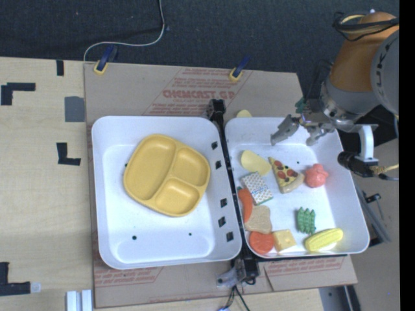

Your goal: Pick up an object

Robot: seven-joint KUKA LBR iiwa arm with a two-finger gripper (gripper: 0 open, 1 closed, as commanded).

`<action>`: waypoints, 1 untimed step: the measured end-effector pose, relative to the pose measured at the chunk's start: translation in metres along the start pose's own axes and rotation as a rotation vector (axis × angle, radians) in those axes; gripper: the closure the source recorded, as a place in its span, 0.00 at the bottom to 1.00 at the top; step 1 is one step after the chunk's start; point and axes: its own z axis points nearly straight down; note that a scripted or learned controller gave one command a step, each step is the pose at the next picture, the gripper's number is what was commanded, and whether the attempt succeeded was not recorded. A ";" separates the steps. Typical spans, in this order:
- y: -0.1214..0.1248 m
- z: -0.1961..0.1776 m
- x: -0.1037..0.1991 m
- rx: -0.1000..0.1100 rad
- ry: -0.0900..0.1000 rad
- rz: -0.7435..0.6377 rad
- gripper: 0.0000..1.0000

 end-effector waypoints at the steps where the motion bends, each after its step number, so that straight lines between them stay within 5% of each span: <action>1: -0.011 0.136 -0.026 0.001 0.000 0.002 0.00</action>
